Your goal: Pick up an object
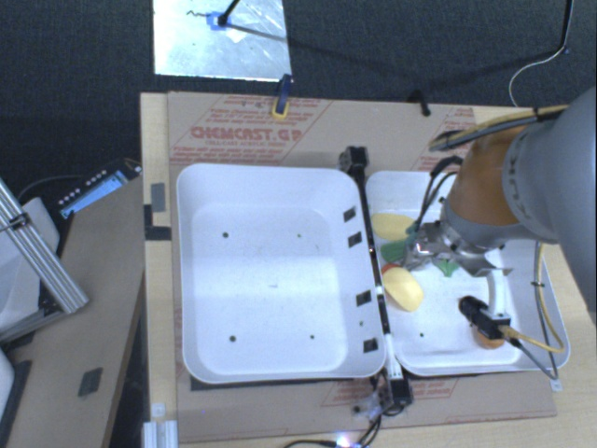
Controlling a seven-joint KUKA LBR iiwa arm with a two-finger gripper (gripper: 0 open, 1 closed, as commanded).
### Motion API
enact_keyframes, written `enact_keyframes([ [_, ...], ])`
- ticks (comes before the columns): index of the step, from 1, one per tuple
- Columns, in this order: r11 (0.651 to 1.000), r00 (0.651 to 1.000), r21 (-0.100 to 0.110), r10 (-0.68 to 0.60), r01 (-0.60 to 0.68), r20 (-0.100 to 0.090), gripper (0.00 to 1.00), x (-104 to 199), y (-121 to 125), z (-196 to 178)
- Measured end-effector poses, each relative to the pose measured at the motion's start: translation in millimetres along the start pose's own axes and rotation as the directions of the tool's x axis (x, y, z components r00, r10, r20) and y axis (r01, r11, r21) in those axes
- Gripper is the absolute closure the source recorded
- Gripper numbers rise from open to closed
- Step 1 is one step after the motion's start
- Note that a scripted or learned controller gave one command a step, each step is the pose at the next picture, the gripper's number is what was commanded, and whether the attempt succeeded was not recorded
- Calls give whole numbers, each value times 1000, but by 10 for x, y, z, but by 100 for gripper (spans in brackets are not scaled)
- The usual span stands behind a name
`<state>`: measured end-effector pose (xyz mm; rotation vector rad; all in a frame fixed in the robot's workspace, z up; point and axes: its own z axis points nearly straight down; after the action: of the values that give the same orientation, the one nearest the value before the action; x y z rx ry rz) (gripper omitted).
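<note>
In the right bin point(438, 357) a pale yellow oval object point(404, 289) lies near the left wall. A second yellow object point(391, 223) lies farther back. Between them is a green object point(396, 248), partly hidden under the gripper. My gripper point(424, 248) is low in the right bin, right over the green object and between the two yellow ones. The grey wrist with its orange band point(480, 189) covers the bin's back right part. A small orange-brown thing point(491, 340) shows near the bin's front right.
The left bin point(201, 250) stands beside the right one, with a black clipped divider point(368, 259) between them. Both rest on a cardboard sheet point(252, 131). A yellow cable point(546, 329) loops along the right bin's right edge.
</note>
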<state>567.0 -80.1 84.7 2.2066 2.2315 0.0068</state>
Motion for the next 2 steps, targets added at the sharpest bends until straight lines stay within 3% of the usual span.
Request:
enact_keyframes([
  [1,1000,1000,-13,-3,3,-2,100,752,723,-1072],
  [2,1000,1000,-16,3,-3,-1,100,1085,664,-3298],
])
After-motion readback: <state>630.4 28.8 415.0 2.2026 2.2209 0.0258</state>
